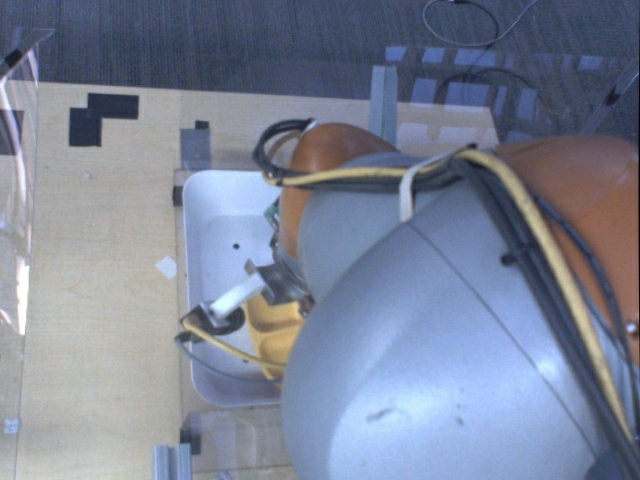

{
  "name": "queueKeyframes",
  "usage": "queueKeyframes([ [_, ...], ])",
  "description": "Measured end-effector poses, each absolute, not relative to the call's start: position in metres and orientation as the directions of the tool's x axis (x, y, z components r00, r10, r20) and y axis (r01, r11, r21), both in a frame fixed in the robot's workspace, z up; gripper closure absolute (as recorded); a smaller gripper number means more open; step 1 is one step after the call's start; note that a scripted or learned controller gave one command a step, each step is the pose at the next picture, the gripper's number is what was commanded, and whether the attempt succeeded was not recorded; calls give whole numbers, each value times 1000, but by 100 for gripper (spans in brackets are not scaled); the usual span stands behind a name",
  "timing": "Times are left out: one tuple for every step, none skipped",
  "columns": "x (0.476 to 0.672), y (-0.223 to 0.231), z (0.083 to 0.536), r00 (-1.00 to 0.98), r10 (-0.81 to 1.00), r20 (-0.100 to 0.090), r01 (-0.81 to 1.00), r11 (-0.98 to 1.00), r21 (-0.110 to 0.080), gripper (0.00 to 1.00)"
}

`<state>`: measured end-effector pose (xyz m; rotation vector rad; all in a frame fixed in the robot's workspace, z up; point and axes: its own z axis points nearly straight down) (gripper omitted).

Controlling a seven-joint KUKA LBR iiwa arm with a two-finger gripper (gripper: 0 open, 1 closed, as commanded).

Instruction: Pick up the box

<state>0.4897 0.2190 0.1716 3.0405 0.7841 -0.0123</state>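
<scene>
Grey arm [430, 348] casing looms over the near right, with its orange band [330, 153] farther back. Past it the gripper [283, 280] hangs low in one white bin [215, 203], just above one yellow object [268, 330], possibly the box, at the bin's near right side. I cannot tell whether the tool is open, closed or touching it. One green scrap [272, 211] shows farther back. One black L-shaped mark [100, 118] sits on the far bench [90, 298].
</scene>
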Motion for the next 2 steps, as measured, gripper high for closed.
queueKeyframes([
  [494,164,95,829,559,27,559,-829,-5,0],
  [496,146,97,819,572,43,573,-819,-18,0],
])
